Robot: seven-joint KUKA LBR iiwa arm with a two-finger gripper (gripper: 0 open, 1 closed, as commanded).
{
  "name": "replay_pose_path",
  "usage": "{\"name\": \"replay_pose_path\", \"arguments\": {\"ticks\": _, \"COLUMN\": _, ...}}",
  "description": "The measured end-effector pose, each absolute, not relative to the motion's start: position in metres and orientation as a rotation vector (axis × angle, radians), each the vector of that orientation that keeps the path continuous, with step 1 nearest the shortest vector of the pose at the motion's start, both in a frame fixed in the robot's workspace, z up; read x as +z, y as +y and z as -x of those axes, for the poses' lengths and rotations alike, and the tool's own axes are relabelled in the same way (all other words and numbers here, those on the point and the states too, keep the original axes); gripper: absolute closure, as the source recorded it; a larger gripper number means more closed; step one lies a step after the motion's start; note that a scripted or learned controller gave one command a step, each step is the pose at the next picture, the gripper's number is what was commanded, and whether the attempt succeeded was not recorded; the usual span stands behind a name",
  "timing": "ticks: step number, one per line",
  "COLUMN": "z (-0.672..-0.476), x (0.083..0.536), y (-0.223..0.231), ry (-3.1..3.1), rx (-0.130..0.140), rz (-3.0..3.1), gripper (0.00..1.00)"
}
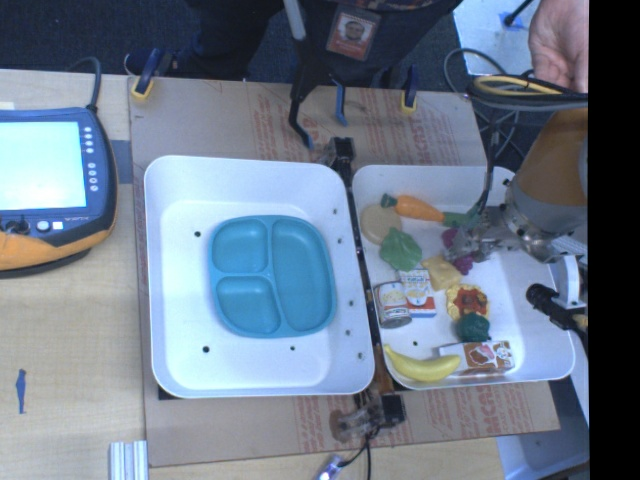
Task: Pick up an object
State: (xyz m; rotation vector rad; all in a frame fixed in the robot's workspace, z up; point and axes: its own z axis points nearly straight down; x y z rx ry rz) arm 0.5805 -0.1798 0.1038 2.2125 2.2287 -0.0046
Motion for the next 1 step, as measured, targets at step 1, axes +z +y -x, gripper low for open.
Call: {"name": "replay_pose_path", "arguments": {"ticks": 1, "z": -0.5640, "x": 0.1917, "y": -0.0754, "ry": 2.233, "rx": -0.005, "rz": -2.214, "gripper": 1.00}}
